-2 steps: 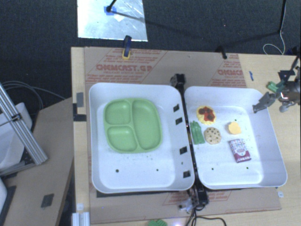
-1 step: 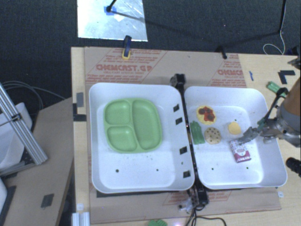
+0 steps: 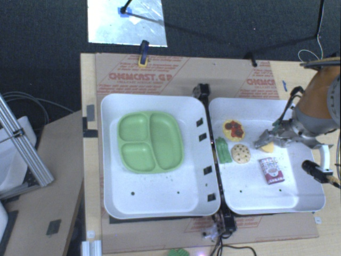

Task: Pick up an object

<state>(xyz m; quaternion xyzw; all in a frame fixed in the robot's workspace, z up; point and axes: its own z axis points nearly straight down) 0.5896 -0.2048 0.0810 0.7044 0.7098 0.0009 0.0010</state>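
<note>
The right bin (image 3: pixel 303 196) holds several small items: a round pizza-like piece (image 3: pixel 233 128), a speckled cookie (image 3: pixel 241 153), a green piece (image 3: pixel 222 150) against the bin's left wall, a red packet (image 3: pixel 271 170) and a small yellow piece (image 3: pixel 267 148). My gripper (image 3: pixel 268 139) reaches in from the right and sits low over the bin, right at the yellow piece and partly covering it. The cookie lies just to its left and the red packet just in front of it. The arm's orange band (image 3: pixel 318 97) shows above the wrist.
The left bin (image 3: pixel 160 199) holds a green divided plate (image 3: pixel 150 142). Black clips (image 3: pixel 202 137) line the ridge between the two bins. A shiny sheet (image 3: pixel 127 15) lies on the dark floor behind the bench. A metal frame (image 3: pixel 21 143) stands at the far left.
</note>
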